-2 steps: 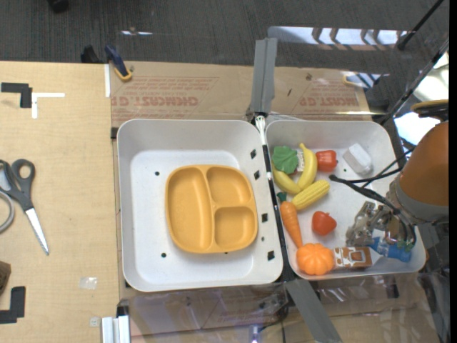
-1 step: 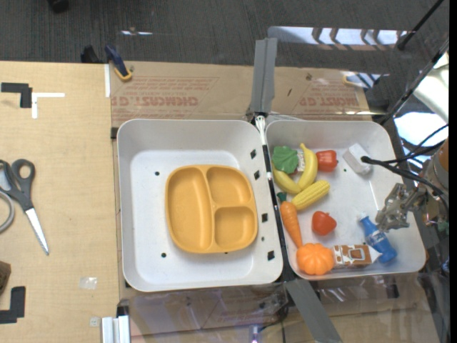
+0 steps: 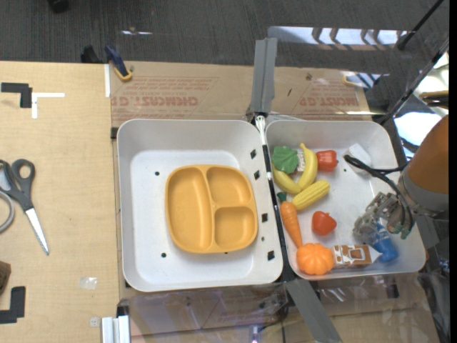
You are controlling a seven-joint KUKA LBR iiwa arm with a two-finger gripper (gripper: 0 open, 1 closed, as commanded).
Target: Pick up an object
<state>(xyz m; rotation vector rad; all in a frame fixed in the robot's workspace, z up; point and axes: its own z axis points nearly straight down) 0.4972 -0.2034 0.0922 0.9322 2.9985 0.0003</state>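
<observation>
Camera view, gripper point(image 3: 373, 224) just above blue object point(image 3: 386, 249), right bin point(image 3: 371, 131)

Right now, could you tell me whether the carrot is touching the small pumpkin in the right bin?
Touching. In the camera view the carrot runs down to its tip, which meets the top of the small pumpkin with no white bin floor between them.

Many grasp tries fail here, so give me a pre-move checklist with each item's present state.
1. Gripper is low inside the right white bin: ok.
2. Something is held by the gripper: cannot tell.
3. Blue plastic block lies just beside the gripper, within easy reach: ok.
4. Brown rectangular snack box sits close to that block and could be nudged: not ok.
5. Small red toy pepper lies apart from its neighbours, an easier target: ok.
6. Yellow divided plate sits in the left bin, away from the arm: ok.
</observation>
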